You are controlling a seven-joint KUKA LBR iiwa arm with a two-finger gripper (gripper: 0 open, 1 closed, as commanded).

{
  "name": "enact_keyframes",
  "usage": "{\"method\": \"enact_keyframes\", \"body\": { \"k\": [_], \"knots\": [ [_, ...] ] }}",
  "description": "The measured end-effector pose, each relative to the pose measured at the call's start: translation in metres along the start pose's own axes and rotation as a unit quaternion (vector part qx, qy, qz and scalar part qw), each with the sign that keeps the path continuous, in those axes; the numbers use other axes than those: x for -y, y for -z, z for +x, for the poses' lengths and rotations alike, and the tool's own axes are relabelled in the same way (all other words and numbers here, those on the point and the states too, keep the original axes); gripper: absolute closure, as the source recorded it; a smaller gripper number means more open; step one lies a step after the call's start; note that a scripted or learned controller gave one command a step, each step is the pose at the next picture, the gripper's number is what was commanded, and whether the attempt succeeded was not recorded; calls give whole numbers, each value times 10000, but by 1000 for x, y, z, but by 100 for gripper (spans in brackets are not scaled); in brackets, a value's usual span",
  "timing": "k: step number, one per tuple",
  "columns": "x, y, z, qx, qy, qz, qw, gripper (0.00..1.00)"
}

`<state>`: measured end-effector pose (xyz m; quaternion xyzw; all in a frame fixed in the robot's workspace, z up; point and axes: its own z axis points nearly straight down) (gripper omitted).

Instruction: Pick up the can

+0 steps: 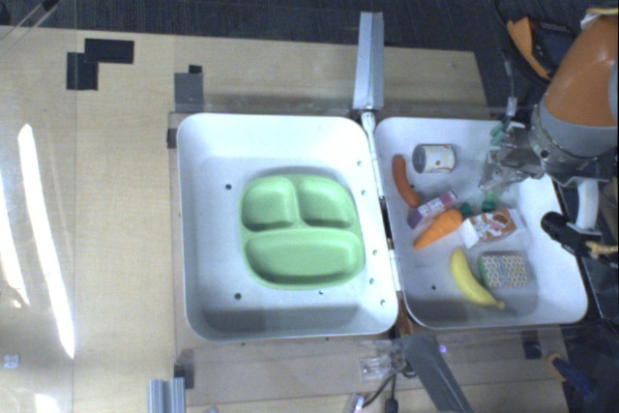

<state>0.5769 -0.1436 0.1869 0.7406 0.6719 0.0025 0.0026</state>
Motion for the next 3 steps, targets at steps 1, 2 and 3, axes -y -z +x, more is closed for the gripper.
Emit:
{"method": "enact_keyframes", "body": {
  "k": [1,2,3],
  "knots": [
    [0,0,0,0,-3,1,10000,0],
    [-59,-46,62,3,-613,17,9981,0],
    [-61,-34,63,7,-567,-13,9984,100]
  ]
}}
